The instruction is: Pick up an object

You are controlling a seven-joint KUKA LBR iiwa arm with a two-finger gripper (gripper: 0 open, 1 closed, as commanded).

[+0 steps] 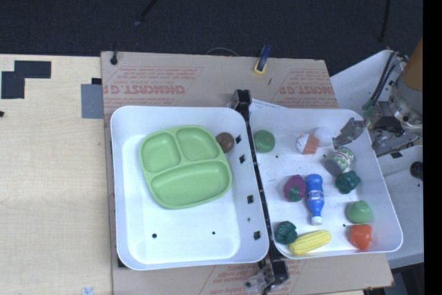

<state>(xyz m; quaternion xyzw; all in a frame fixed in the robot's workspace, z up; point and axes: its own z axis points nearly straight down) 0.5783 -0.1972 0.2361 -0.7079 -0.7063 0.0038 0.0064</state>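
Gripper [359, 133] hangs at the right side of the frame, above the upper right part of the right bin [394, 217], and its two fingers stand apart with nothing between them: one grey finger points down-left near the bin's inner area, the other one lies more to the right, over the bin's rim. The task names no particular object, so I judge the target from closeness. Nearest thing is a small silver-green can [340, 160], which lies just below and a little left of the gripper, tilted on its side as it seems; its long axis I cannot tell surely because it is small and blurred. Just below the can sits a dark green round piece [347, 182], and to the left of the gripper, near, lies a white and orange object [308, 143]. Farther away, toward the centre of this bin, a blue bottle [315, 197] lies with its long axis going almost up-down in the picture, white cap toward the bottom, and a purple vegetable toy [295, 188] touches or nearly touches it on the left. A yellow corn cob [309, 242] lies at the lower edge, well apart from the gripper. In my judgement the coming move is a short descent down-left onto the can.
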